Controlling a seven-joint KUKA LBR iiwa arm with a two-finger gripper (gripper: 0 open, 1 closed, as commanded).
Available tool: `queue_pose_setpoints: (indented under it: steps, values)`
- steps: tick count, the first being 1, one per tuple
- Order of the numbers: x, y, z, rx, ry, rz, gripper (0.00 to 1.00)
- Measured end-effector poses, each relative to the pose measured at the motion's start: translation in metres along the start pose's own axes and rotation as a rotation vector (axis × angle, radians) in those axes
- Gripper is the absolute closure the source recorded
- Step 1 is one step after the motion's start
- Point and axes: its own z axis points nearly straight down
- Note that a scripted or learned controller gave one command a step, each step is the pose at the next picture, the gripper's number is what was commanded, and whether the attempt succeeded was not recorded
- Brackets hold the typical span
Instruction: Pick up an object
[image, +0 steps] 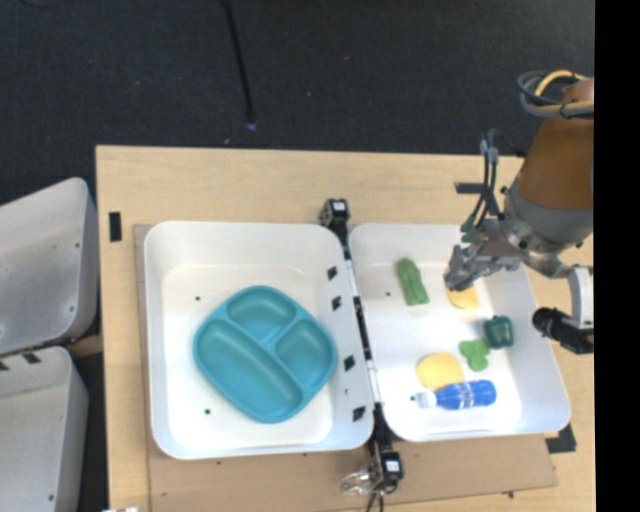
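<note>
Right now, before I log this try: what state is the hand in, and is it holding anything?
Hand: cannot be told, open or closed. It is low over the right bin, at the yellow object; no grasp is visible.

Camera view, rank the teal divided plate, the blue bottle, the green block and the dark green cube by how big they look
1. teal divided plate
2. blue bottle
3. green block
4. dark green cube, close to the block in size, so that order is unsure
</note>
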Motion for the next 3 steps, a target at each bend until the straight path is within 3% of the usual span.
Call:
queue_pose_setpoints:
  steps: [3]
  values:
    - [0.151, 0.024, 0.013, 0.001, 0.001, -0.001, 1.00]
